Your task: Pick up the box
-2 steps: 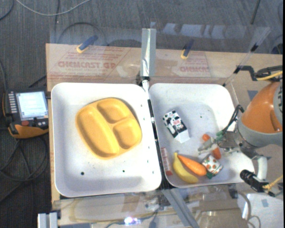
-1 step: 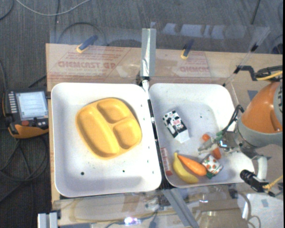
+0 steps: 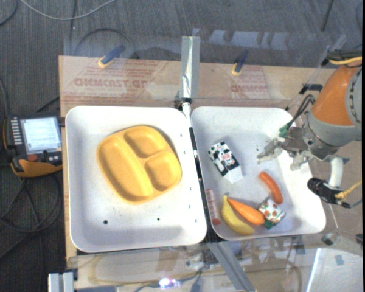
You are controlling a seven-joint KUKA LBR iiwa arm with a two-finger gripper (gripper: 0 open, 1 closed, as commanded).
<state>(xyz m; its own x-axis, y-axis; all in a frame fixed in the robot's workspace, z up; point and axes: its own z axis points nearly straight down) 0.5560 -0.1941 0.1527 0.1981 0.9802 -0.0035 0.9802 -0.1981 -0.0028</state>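
On the worktop, the left bin holds a yellow divided tray lying near its middle. In the right bin, the box, white with black cow patches, lies toward the left side close to the dividing wall, with a banana, a carrot, a small red-and-white carton and a red sausage grouped nearer the front edge. The hand hangs over the right part of that bin, well apart from the box and grasping nothing, but whether it is released or clenched I cannot tell.
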